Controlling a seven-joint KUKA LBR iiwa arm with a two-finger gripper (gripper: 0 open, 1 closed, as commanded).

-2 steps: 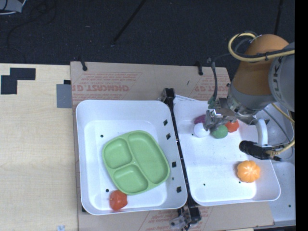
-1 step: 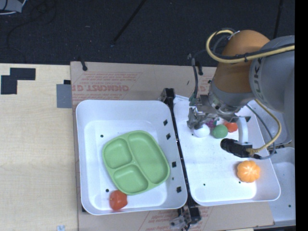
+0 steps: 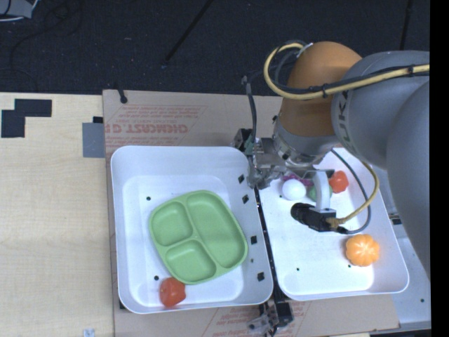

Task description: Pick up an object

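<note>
My arm reaches in from the right, over the far end of the right bin. My claw hangs at the divide between the two bins, near their far rims. Just beside it in the right bin lie a white ball and a small red piece; an orange fruit sits nearer the front. In the left bin rests a green divided plate, with a red fruit at its front corner.

A white ball – partly hidden – and a small red fruit are seen in the right bin; a round orange fruit is set apart.
</note>
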